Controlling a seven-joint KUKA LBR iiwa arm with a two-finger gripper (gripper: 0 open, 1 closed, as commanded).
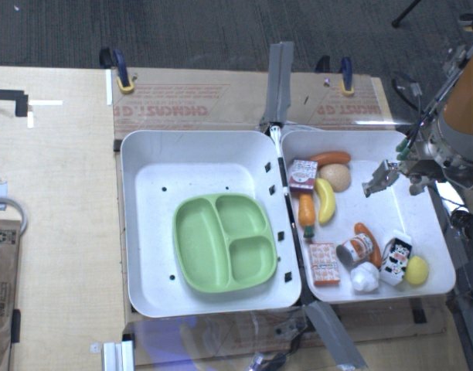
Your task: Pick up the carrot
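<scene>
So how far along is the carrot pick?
Nothing looks done yet: the carrot lies in the right bin, by its left wall next to the banana. The pincer hangs over the bin's right part, apart from the carrot, holding nothing. Reaching it, gripping and lifting are all left.

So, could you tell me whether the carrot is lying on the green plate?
No, the carrot lies in the right bin beside the banana, apart from the green plate.

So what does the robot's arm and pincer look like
The arm is grey metal with an orange band above the wrist, and dark cables run alongside it. Its pincer is small, grey and metallic, with two thin fingers.
</scene>
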